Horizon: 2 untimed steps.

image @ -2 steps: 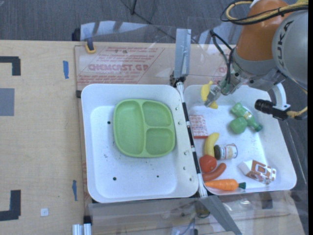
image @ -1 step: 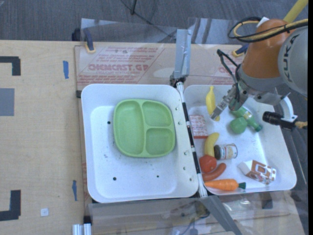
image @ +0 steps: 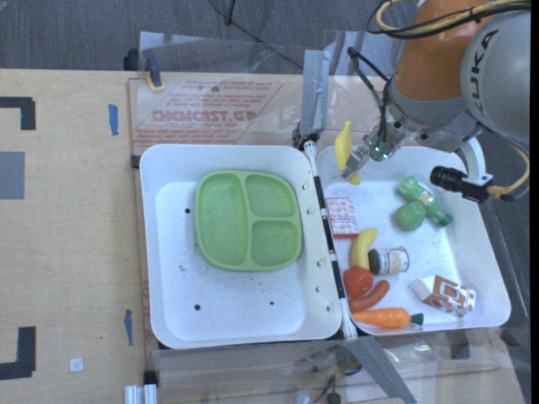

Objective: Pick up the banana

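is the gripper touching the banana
Touching. The camera view shows the gripper with its fingers closed on the lower part of the banana, which hangs upright above the right bin's far left corner.

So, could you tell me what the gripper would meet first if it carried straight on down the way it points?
Probably the banana: the gripper slants down-left at the right bin's top-left corner, right against it. Depth is hard to judge from above.

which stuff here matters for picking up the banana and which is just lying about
Belongs to the job:
banana, held up between the fingers of the gripper
right bin

Just lying about:
green plate
carrot
tomato
small jar
green bottle
small carton
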Motion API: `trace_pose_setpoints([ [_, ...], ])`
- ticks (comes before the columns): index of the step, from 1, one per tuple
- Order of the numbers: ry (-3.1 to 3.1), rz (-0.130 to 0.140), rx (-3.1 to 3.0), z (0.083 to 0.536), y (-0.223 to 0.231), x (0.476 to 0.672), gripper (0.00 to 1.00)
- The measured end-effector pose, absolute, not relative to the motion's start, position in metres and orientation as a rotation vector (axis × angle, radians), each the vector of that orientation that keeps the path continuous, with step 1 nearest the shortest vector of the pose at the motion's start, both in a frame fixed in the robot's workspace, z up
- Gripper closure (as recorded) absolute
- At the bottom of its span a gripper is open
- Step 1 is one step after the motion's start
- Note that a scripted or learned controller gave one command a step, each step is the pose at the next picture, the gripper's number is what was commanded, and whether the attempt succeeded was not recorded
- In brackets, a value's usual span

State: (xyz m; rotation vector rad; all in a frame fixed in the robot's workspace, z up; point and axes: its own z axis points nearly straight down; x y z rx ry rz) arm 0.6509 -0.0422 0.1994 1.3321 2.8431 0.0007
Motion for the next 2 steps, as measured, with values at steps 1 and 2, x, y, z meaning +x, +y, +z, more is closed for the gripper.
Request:
trace_pose_setpoints([
  [1,2.915,-0.001,1.175,0.243,-0.028,0.622,1.0],
  [2,2.859,0.0,1.297,0.285,0.016,0.644,1.0],
])
